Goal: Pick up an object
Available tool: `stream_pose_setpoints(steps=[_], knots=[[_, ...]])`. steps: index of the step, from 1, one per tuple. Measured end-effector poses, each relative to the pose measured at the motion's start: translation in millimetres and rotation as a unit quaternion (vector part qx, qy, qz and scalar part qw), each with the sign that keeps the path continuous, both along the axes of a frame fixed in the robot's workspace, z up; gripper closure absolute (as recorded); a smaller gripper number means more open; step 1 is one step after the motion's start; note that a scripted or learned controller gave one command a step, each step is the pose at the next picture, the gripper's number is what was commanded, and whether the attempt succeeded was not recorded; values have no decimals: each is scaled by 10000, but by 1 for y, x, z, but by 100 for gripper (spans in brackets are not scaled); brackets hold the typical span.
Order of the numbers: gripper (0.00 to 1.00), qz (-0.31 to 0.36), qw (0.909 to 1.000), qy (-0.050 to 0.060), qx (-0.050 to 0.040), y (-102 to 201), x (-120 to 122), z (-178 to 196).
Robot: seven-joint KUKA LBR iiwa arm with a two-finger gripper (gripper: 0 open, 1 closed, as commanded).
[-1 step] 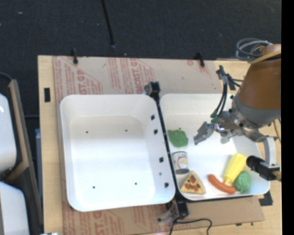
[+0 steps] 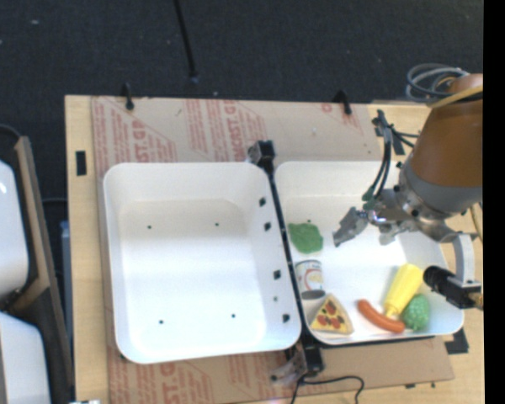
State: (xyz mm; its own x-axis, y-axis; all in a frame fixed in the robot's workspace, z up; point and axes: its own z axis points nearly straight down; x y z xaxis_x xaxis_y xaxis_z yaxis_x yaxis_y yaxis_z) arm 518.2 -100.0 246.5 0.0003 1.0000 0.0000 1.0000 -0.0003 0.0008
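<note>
Five items lie unpicked in the right bin (image 2: 337, 173); nothing lifted.
Gripper (image 2: 364, 224), grip state unclear, hovers mid-bin beside green lump (image 2: 305, 237); can (image 2: 309, 276), pizza (image 2: 330, 316), sausage (image 2: 379, 316), corn (image 2: 403, 287) along front edge.

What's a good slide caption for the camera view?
KUKA arm's gripper hovers over the right bin, beside a green toy, with a can, pizza slice, hot dog and corn nearby.
</note>
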Motion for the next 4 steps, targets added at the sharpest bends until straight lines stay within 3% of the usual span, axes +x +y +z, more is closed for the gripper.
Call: stream_pose_setpoints(steps=[1, 2, 3, 4], knots=[[0, -4, 10000, 26, 1, -6, 5, -59], [0, -1, 10000, -19, -2, -3, -2, -113], [0, -5, 10000, -50, -8, -4, 1, -121], [100, -15, 10000, -40, -9, -5, 0, -112]])
